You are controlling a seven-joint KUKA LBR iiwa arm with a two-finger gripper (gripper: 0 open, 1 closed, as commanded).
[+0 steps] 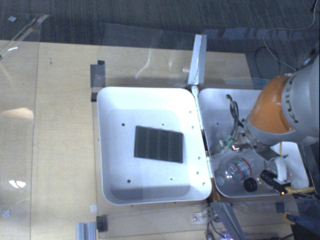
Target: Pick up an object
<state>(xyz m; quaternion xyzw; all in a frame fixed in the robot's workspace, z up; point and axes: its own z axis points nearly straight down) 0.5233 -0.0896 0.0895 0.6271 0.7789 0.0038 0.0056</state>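
— What lies beyond the bench?

— Dark grey carpet [125, 4] along the top.

— And the bench itself?

— A pale wooden top [50, 134], with a clear plastic sheet [20, 84] over its left part catching soft glare, and a metal post [197, 59] standing at the back.

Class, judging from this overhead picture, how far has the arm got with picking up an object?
Done: the arm has reached over the right bin. In hand: it hangs low above the clutter, near a clear object. Left: no grasp or lift is visible. The dark ridged pad lies untouched in the left bin.
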